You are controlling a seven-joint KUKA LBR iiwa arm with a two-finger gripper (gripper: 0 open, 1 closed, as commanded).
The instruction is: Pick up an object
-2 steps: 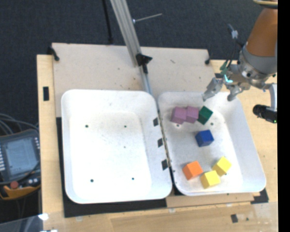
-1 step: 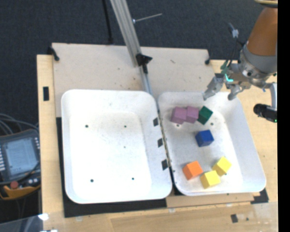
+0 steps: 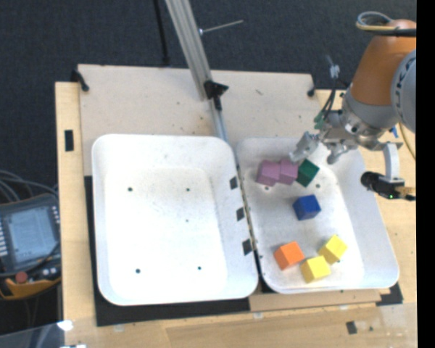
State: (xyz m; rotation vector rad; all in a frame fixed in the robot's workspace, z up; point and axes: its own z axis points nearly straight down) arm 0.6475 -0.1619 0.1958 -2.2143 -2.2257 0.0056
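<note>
You see the hand (image 3: 320, 149) at the end of the grey arm with its orange band (image 3: 380, 75), which reaches in from the right and hangs over the far part of the right-hand shallow white bin (image 3: 370, 223). Whether the hand is open or closed cannot be told from this slanted view, and nothing can be seen held in it.

Take the small dark green cube (image 3: 307, 172) as your landmark. It lies in the right-hand bin just below the hand, tilted on the bin floor. Touching its left side you find the two pale purple blocks (image 3: 276, 172), lying side by side as one cluster. Nearer the camera than the green cube, and apart from it, sits the blue cube (image 3: 307, 207). Farther toward the near rim lie the orange cube (image 3: 289, 254), and to its right two yellow cubes: one (image 3: 334, 249) closer to the green cube, the other (image 3: 315, 268) nearest the rim, the pair just beside each other.

To the left of the green cube, across the divide with its black clips, stands the left-hand shallow white bin (image 3: 109, 216). Both bins rest on the pale wooden tabletop (image 3: 145, 96). Beyond the green cube a slanted metal rail (image 3: 191, 38) rises from the tabletop.
</note>
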